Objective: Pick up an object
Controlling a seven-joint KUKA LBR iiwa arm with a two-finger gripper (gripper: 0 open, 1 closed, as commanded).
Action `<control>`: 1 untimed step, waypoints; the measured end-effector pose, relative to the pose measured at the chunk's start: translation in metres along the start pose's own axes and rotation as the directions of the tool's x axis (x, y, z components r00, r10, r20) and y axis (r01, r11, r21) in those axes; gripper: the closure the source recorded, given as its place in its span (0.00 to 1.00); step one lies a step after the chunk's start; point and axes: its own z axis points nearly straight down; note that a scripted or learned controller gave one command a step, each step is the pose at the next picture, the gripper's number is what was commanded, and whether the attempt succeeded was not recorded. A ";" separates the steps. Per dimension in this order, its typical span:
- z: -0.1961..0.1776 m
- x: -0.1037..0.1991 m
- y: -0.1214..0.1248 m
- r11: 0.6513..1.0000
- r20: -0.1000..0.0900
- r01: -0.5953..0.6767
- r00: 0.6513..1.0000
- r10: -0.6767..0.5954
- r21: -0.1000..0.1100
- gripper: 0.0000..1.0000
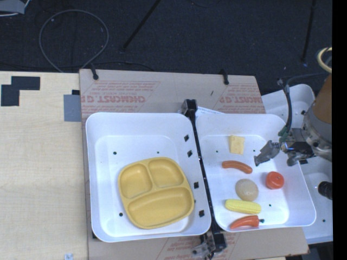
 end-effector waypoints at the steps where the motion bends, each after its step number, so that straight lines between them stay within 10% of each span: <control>1: -0.005 0.000 0.001 1.000 0.002 0.002 1.000 -0.002 -0.010 0.00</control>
